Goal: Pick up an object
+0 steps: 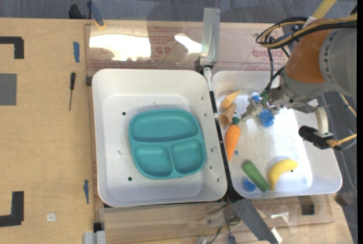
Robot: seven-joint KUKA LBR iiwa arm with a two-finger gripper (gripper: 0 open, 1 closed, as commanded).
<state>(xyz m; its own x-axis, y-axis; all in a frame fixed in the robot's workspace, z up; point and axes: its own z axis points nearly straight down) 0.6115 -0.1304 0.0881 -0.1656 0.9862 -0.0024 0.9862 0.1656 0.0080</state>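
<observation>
My gripper [250,112] hangs low over the upper middle of the right bin [323,180], reaching in from the right. Its tip is just right of an orange carrot [232,138] and a tan cone-shaped piece [228,102] lying along the bin's left wall. A small blue object [266,118] sits right under the gripper, touching or nearly touching it. Nearer the front of the bin lie a green cucumber [255,175], a yellow banana [282,171] and a small blue piece [248,185].
The left bin [108,123] holds a teal divided plate [167,143] at its middle. A raised divider [218,135] separates the two bins. A clear panel stands behind both bins. The right half of the right bin is bare white floor.
</observation>
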